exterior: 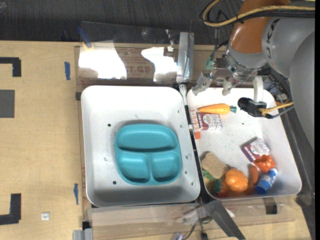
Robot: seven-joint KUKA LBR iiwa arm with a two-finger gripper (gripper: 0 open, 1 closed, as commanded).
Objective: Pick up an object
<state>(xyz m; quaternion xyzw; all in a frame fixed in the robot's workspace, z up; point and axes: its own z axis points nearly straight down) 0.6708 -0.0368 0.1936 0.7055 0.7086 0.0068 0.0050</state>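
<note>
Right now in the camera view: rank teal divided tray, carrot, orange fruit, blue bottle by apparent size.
1. teal divided tray, by far the largest
2. carrot, long and thin
3. orange fruit, rounder; close to the carrot in area, so that order is unsure
4. blue bottle, smallest, partly cut off by the bin edge

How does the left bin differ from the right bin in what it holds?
The left bin holds one teal divided tray, near its middle. The right bin holds many small things, such as a carrot and an orange, mostly heaped at its near edge. Both bins are white and shallow.
</note>
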